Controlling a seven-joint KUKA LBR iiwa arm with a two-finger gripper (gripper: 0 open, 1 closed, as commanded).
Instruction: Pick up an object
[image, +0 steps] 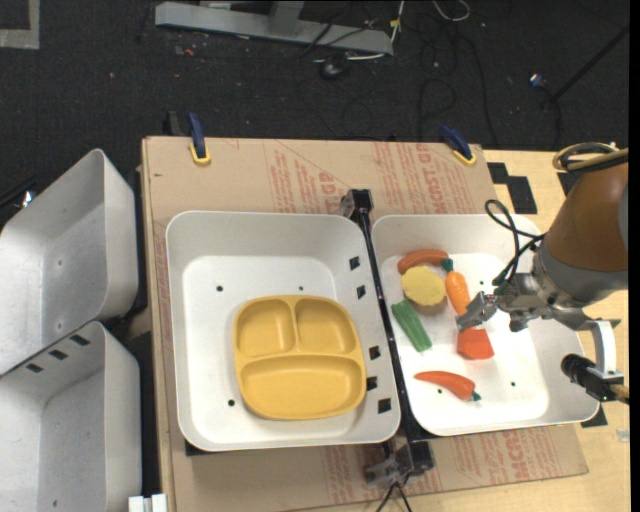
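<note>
Two bins: left bin (190, 300) holds a yellow divided tray (298, 355); right bin (520, 400) holds toy food.
Tool (476, 312): low in the right bin, directly above the orange-red block (476, 344); whether its grip is apart or together cannot be told.
Yellow lemon (424, 286): up-left of the block.
Carrot (457, 291): right of the lemon.
Sausage (422, 260): behind the lemon.
Green pod (411, 326): left of the block.
Red chili (446, 383): in front of the block.
</note>
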